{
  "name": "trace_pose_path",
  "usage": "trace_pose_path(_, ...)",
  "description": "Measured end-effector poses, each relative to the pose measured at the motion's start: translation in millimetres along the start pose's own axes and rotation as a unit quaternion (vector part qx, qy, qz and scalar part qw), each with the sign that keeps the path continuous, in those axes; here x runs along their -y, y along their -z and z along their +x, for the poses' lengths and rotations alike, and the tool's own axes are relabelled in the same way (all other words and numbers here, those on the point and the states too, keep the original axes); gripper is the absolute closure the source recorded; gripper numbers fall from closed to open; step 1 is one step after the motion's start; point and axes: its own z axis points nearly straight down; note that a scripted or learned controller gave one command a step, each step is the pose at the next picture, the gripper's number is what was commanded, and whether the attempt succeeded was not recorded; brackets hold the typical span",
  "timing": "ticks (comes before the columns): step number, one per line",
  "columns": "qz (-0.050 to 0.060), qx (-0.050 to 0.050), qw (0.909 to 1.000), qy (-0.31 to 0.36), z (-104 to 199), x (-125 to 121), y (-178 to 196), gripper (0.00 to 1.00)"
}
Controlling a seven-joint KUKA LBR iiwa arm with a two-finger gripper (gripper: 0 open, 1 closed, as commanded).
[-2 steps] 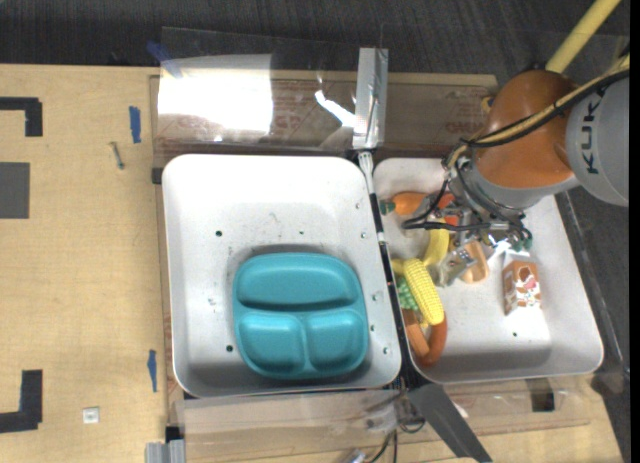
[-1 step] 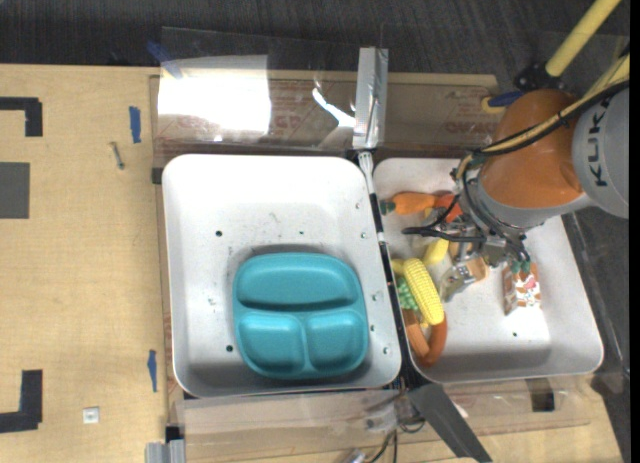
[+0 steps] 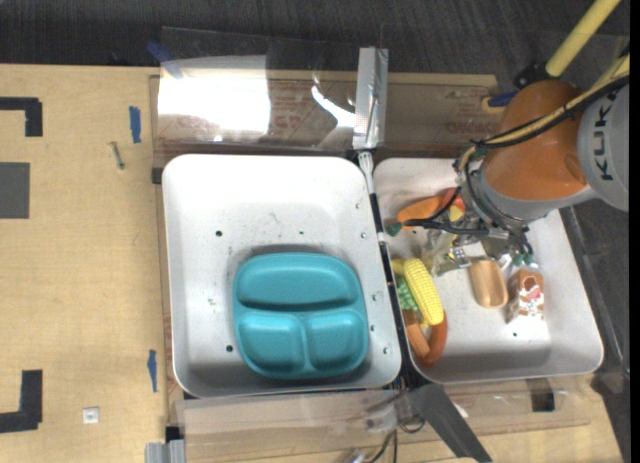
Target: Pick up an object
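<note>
Arm (image 3: 560, 141) is reaching in from right, wrist pointing down over right bin (image 3: 575, 351), gripper (image 3: 470, 249) hanging w/ fingers spread above corn cob (image 3: 424, 290), tan piece (image 3: 488, 283) & other toy food.

The desk (image 3: 70, 251) has a light wood-coloured surface with black corner marks near its left edge and short blue tape strips beside the bins. Two shallow white bins sit on it side by side, touching along their inner edges. The left bin (image 3: 200, 201) contains a teal divided tray (image 3: 298, 313), lying flat in the near half of the bin, with one long compartment at the far side and two smaller compartments at the near side. The right bin (image 3: 570, 341) lies to the right of it. A clear plastic sheet (image 3: 250, 101) and an upright metallic strip (image 3: 370, 96) stand behind the bins. Dark floor (image 3: 300, 1) borders the far side.
</note>
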Motion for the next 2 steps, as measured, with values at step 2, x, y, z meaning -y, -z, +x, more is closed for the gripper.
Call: trace_pose_path(2, -0.002, -0.007, 1.0, -0.006, 10.9, 2.2, -13.7, 0.0)
